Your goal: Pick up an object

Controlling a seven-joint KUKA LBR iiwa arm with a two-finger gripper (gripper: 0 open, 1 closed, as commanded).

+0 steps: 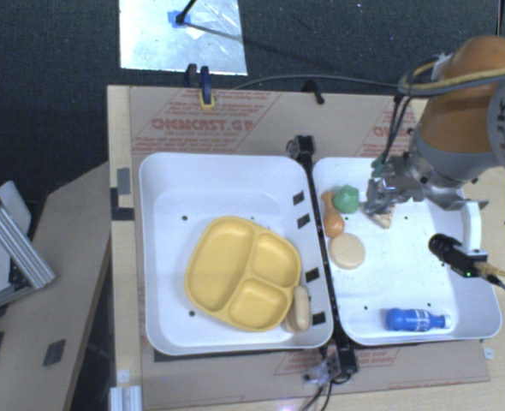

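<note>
My gripper hangs low over the back part of the right bin, reaching in from the right. A small tan piece lies just below and in front of it; whether the gripper touches it is unclear. A green round object sits just left of the gripper. An orange carrot-shaped piece lies against the bin's left wall. A beige disc rests in front of those. A blue bottle lies on its side near the front edge.
The left bin holds a yellow divided plate and a beige bread-like roll at the plate's front right corner. A black divider with clips runs between the bins.
</note>
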